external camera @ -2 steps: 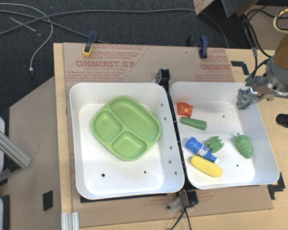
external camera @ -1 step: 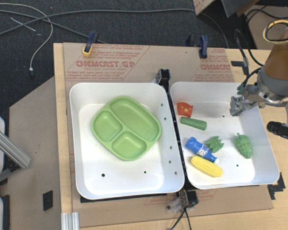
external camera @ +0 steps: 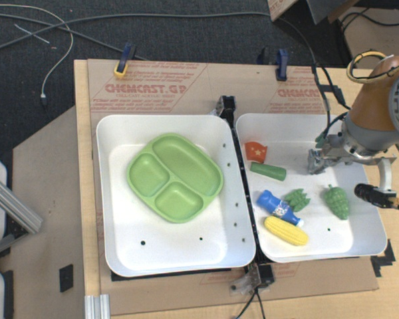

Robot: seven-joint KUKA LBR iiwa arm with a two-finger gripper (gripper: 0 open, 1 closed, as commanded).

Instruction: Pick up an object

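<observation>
Left bin (external camera: 113, 198): holds one thing, a light green divided plate (external camera: 175, 177), lying flat near the bin's middle, a little toward the far edge.

Clamp between bins (external camera: 226, 105): a black clip at the far end of the shared wall.

Right bin (external camera: 359, 241): carries all the small things, any of which could serve as the object to pick up.

Red piece (external camera: 255, 151): by the bin's left wall, toward the far edge.

Green cylinder (external camera: 268, 171): lying just in front of the red piece, close beside it.

Blue toy (external camera: 275, 205): near the left wall, toward the front.

Yellow corn (external camera: 286, 231): at the front, touching or almost touching the blue toy.

Small green leafy toy (external camera: 296, 199): just right of the blue toy.

Larger green leafy toy (external camera: 337, 201): toward the right edge, apart from the others.

Gripper (external camera: 317, 159): low over bare floor in the bin's far right part, nothing between its tips; whether it is released or clenched I cannot tell.

Risk: descending here would likely meet empty floor, with the nearest toys off to either side.

Risk: the front cluster is tight, so a grab there could nudge a neighbour or slip off the rounded corn.
</observation>
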